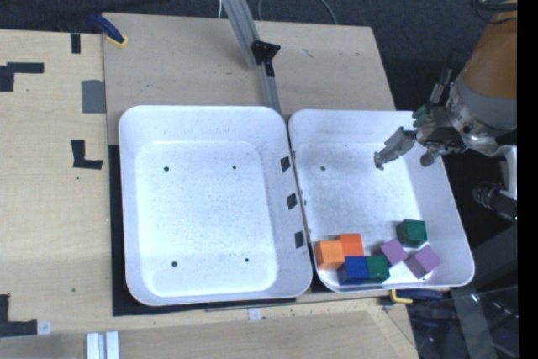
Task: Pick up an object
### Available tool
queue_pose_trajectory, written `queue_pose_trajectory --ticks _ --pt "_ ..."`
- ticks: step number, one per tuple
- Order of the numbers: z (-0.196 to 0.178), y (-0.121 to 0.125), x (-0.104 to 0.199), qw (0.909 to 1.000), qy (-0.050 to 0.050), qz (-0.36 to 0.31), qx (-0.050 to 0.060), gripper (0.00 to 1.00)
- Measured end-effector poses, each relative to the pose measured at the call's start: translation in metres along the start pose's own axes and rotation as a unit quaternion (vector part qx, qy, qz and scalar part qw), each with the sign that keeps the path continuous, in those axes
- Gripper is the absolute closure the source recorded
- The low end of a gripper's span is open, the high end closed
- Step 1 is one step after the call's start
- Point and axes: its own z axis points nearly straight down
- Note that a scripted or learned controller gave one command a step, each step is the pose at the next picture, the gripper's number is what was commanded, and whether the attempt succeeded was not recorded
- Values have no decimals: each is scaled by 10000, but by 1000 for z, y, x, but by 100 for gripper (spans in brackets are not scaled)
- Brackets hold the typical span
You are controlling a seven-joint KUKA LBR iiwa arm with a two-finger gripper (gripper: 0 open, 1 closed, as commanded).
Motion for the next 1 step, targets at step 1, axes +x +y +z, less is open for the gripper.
queue_pose_trajectory --ticks 1 --pt "-16 42 -36 10000 -12 3 -22 0"
